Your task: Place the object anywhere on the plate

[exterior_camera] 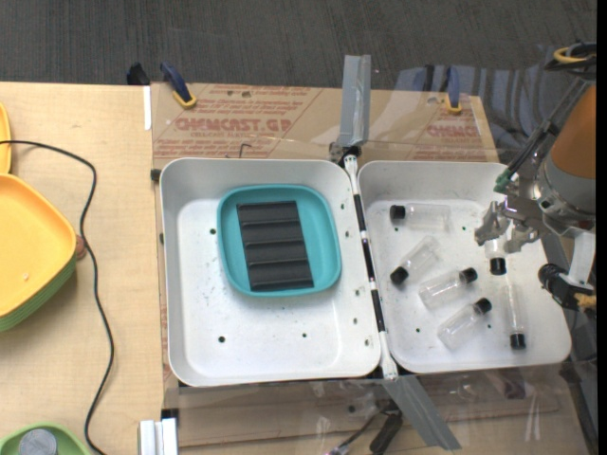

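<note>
Over right bin [560, 344], camera view: gripper [497, 240] hangs by the far right wall, whether its fingers grip anything cannot be told | clear black-capped vials [446, 287] lie scattered in right bin | teal plate [327, 245] with black ridged insert sits in left bin [190, 282]

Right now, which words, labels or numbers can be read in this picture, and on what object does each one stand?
"CHEMCAST GP": red print on the brown sheet behind the left bin, partly faded.
The same red print repeats on the sheet behind the right bin, near, but is too blurred to read with certainty.
Smaller red lines above and below the big word: too small to read.
The teal plate and the vials: no readable text.
</note>
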You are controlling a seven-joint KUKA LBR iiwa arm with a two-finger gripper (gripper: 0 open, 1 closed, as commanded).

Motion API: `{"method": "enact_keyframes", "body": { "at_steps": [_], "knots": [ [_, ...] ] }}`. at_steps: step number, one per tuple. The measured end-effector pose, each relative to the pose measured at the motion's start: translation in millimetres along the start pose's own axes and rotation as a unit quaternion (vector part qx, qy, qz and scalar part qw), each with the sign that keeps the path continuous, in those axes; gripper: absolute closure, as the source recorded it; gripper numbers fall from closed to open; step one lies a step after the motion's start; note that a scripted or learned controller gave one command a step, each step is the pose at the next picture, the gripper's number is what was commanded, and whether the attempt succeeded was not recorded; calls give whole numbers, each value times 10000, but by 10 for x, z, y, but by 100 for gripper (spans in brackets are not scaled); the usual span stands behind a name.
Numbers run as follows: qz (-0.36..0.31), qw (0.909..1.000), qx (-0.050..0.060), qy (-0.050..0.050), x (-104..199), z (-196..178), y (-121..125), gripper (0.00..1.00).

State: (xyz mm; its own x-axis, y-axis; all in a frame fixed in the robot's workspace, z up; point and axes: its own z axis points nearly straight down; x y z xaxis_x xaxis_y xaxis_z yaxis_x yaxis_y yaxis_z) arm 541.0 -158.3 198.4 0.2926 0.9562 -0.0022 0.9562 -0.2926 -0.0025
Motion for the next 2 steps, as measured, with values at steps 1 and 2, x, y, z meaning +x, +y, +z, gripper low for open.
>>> {"method": "enact_keyframes", "body": {
  "at_steps": [1,2],
  "knots": [
    [1,10000,-1,0,0,-1,0,0],
    [288,9996,-3,0,-553,-622,-83,0]
  ]
}}
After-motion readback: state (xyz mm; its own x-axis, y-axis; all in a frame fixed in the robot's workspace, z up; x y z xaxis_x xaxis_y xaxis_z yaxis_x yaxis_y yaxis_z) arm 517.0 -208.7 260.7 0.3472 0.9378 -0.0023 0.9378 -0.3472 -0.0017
